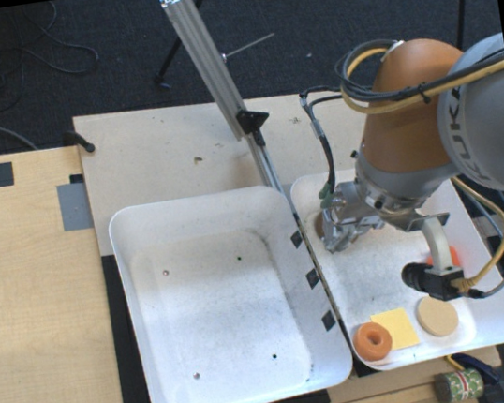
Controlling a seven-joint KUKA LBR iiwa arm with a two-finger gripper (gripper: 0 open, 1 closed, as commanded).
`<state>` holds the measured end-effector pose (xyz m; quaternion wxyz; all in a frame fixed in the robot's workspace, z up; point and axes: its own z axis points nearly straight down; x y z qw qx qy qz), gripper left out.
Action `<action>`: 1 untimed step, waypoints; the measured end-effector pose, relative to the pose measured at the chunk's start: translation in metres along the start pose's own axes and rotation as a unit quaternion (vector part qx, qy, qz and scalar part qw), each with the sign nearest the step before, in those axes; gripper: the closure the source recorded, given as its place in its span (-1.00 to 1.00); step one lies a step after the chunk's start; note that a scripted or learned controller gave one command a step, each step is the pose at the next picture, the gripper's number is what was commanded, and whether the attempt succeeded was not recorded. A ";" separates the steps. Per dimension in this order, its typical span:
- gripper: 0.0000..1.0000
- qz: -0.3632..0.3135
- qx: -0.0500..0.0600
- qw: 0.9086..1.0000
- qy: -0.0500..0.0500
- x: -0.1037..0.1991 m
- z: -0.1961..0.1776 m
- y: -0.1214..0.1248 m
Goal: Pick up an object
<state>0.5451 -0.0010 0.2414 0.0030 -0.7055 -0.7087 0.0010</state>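
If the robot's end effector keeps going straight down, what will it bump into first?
Probably just the bare white floor of the right bin. The end effector points down near the bin's far left corner. The orange ring lies nearer the front. Depth is hard to judge.

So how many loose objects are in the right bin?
3 visible, along its near edge: orange ring, yellow square, tan disc. The arm may hide others.

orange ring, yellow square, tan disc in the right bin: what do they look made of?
Orange ring: probably foam or soft rubber; matte, with rounded, doughnut-like edges. Yellow square: thin and flat, matte; looks like a foam sheet, sponge or card, I can't tell which. Tan disc: likely wood or cork; pale, dull, even surface with no shine. All three are guesses from look alone.
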 end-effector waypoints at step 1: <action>1.00 -0.001 -0.001 1.000 0.000 0.063 0.002 0.002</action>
